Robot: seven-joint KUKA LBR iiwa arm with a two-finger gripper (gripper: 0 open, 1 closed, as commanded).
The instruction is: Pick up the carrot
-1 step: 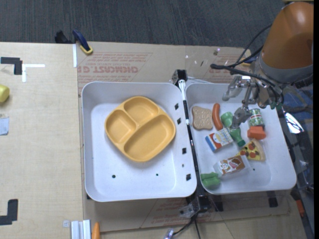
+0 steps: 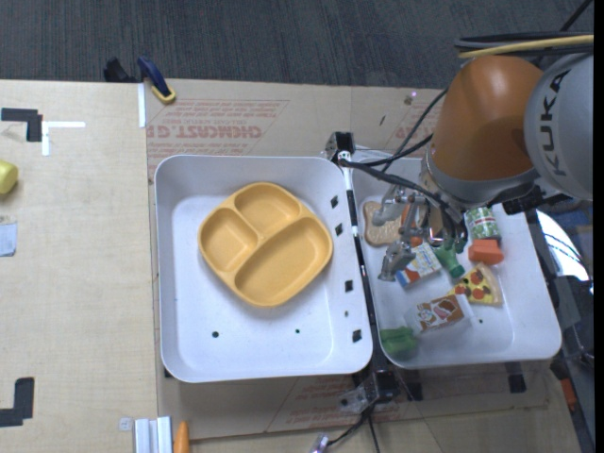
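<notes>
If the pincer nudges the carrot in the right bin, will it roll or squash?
The carrot looks like a slim, smooth toy piece, so it is probably stiff and light, perhaps slippery. Its narrow rounded shape may roll if nudged, though clutter around it in the white bin could stop it.

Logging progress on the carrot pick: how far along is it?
Done: the arm has reached the right bin, with the gripper low among the toys. In hand: nothing that I can see between the fingers. Left: grasping and lifting the carrot; an orange piece by the gripper may be it, but that's uncertain.
</notes>
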